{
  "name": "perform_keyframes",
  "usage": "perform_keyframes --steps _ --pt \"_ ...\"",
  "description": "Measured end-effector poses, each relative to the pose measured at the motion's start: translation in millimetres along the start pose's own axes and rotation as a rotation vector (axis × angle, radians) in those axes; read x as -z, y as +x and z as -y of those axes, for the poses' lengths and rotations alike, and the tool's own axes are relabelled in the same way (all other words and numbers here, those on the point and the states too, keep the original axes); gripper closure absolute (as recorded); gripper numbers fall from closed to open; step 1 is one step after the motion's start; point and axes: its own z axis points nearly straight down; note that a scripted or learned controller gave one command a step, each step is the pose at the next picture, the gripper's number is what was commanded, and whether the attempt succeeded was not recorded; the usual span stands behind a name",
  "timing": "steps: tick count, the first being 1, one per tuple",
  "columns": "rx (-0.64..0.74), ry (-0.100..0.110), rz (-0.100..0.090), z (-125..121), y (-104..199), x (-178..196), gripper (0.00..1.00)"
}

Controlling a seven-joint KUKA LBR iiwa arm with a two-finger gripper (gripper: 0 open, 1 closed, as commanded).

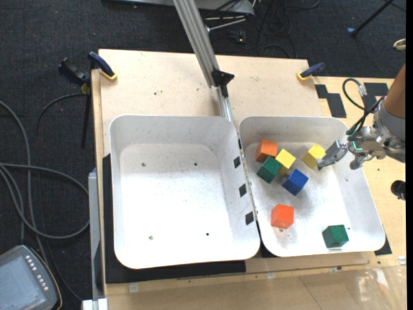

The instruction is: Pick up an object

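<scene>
Approach step: we are closing in on a block in the right bin, with nothing lifted yet.

From the camera view, we see the gripper (330, 155) low over the right bin (361, 202), reaching in from the right, its tip just beside the yellow block (315, 155) near the bin's far side; whether it is released or clenched we cannot tell, and no block sits visibly in its hold. Just left lies a tight cluster: orange block (267, 150), a second yellow block (285, 159), dark green block (270, 170) and blue block (295, 181). A red-orange block (282, 216) and another green block (335, 236) sit apart nearer the front. We judge the next move calls for settling squarely over the nearest yellow block before lifting. The left bin (122, 173) adjoins.
</scene>
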Motion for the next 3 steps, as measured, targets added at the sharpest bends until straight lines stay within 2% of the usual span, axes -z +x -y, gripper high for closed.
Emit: perform_keyframes --steps 1,2,3 --pt "0.0 -0.003 0.001 -1 0 2 0.0" --pt "0.002 0.0 0.0 -8 7 -54 0.0" --pt "0.0 -0.007 -0.001 -11 13 -95 0.0"
